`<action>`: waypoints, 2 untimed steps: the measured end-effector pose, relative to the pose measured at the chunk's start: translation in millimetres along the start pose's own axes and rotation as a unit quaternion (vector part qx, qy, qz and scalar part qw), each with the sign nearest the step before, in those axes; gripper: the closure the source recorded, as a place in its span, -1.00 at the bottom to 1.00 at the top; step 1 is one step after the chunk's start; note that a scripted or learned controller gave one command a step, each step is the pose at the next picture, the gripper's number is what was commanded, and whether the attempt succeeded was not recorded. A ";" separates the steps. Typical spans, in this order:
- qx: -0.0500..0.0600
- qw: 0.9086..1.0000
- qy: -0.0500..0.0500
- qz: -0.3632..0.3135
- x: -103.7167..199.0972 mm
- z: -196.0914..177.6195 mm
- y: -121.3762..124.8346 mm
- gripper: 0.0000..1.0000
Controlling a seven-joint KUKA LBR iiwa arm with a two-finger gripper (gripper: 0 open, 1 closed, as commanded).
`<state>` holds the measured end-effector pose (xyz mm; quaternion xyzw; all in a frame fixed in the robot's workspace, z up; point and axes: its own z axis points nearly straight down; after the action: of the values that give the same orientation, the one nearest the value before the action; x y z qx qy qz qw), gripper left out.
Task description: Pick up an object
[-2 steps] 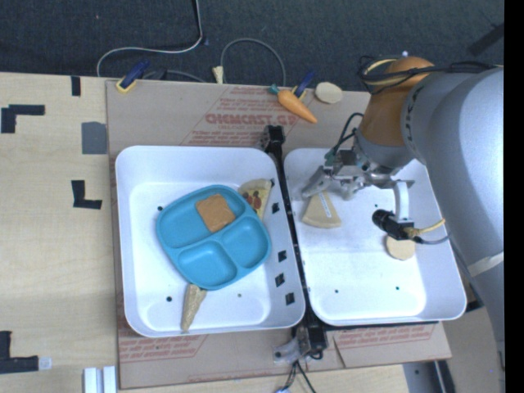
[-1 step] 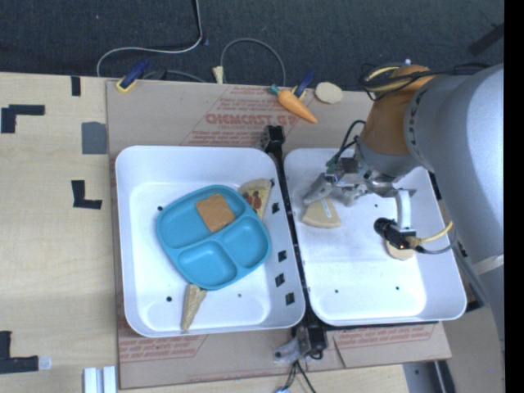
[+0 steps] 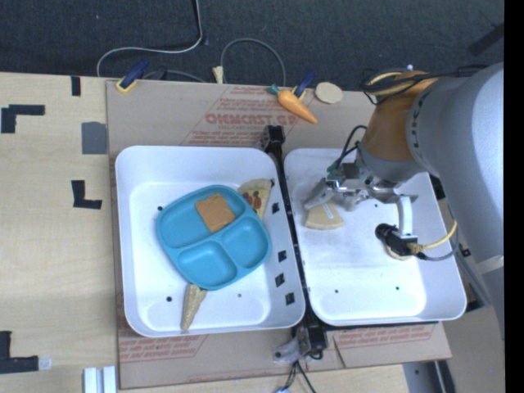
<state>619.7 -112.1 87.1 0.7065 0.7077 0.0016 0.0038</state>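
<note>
The metal two-finger claw hangs in the right shallow white bin, fingers spread, its tips touching a pale cream wedge-shaped piece lying on the bin floor.

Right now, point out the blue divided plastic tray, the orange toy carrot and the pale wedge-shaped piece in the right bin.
blue divided plastic tray [image 3: 214, 237], camera view, centre divider.
orange toy carrot [image 3: 296, 106], camera view, middle of its body.
pale wedge-shaped piece [image 3: 324, 218], camera view, its flat face.
</note>
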 end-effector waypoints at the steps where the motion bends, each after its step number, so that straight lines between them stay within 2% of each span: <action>1: -0.001 1.000 0.000 0.000 -1.7 -0.5 -21.0 -1.00; 2: 0.005 1.000 -0.001 -0.002 13.7 1.9 50.1 -1.00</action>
<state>669.7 -98.3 85.6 0.7048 0.7094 -0.0026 0.0004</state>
